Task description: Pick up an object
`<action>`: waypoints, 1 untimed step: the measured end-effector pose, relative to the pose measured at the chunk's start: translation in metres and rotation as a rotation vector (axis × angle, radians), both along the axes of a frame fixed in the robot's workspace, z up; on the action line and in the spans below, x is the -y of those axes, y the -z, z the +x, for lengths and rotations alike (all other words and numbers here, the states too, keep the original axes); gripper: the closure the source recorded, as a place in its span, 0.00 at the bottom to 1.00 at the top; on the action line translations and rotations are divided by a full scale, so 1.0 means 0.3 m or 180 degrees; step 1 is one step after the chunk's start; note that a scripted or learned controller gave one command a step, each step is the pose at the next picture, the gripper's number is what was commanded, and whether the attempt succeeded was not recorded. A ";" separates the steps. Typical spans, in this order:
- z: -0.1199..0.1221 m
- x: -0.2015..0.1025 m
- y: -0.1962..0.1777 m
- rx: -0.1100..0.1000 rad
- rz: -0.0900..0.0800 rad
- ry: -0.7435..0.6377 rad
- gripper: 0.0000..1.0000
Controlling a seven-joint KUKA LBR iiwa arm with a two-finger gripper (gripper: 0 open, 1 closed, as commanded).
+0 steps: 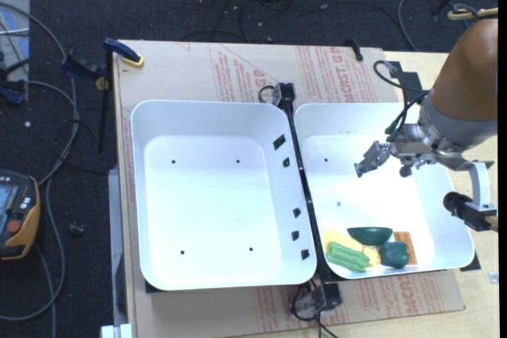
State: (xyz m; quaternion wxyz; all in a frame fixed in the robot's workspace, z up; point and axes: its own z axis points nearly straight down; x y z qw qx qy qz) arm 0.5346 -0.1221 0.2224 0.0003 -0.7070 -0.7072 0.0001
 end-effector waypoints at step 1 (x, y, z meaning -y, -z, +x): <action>0.001 0.000 -0.034 0.0001 0.0000 -0.0001 1.00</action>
